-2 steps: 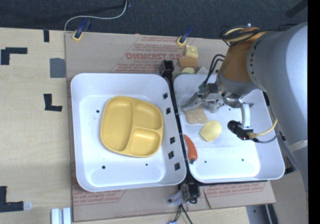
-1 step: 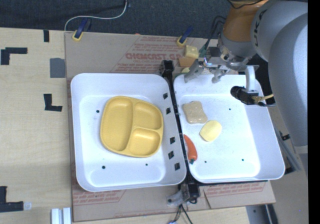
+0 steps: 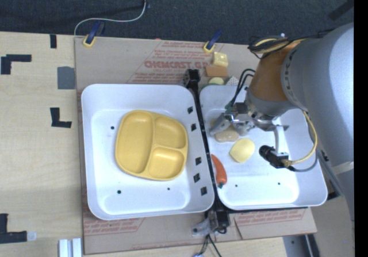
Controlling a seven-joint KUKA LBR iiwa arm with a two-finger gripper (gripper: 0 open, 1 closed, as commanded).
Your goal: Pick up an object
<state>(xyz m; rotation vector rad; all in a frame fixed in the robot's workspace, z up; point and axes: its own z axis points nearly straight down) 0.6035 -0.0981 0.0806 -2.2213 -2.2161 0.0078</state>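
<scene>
Leftmost, a yellow divided plate [image 3: 152,145] fills the left bin [image 3: 95,192]; an orange carrot-like piece [image 3: 219,170] lies at the right bin's [image 3: 305,192] left wall. Further right, the gripper [image 3: 230,125] hangs low over a beige object [image 3: 226,134], a pale yellow round piece [image 3: 242,150] just beside. Whether it grips anything cannot be told. The reach appears under way; closing and lifting would follow.
</scene>
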